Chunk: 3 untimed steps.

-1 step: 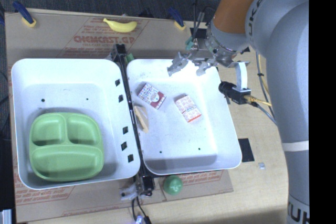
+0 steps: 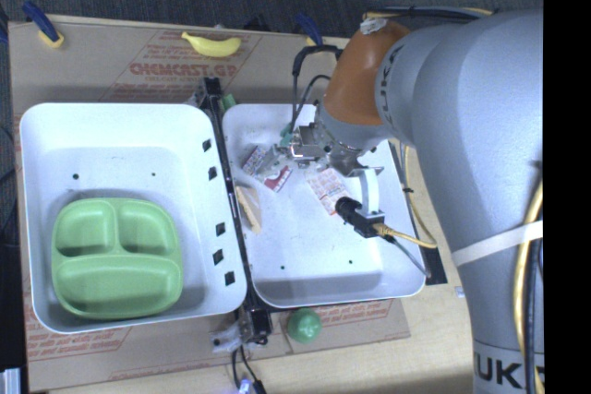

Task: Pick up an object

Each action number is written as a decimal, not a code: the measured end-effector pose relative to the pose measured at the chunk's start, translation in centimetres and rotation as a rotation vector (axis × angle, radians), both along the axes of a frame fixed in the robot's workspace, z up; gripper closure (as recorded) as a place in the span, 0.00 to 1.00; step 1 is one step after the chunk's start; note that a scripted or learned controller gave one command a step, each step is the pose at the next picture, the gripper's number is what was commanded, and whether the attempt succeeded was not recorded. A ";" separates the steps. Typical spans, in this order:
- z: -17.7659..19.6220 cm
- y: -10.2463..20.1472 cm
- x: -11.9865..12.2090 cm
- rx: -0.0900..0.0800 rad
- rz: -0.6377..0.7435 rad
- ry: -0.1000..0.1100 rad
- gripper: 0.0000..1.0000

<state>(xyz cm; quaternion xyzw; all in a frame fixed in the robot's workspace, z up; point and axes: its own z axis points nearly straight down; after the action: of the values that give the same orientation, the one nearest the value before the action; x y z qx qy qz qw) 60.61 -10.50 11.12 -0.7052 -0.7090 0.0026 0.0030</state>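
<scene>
My own wrist hides much of my gripper [image 2: 309,148], so I cannot tell its state. It hangs over the right bin [image 2: 305,286], near its back wall, beside small packets [image 2: 263,163] that may be crumpled wrappers. The bin's front half lies bare. A green tray [image 2: 115,256] sits in the left bin [image 2: 111,129].
</scene>
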 end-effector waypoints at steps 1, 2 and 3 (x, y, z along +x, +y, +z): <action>1.2 0.0 0.1 -0.001 0.003 -0.002 1.00; 1.2 0.0 0.1 -0.002 0.004 -0.002 0.00; 1.1 -0.7 5.1 0.000 0.001 -0.006 0.00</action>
<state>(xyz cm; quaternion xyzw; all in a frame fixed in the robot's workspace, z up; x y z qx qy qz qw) 65.67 -11.18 12.23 -0.7050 -0.7092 0.0003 0.0008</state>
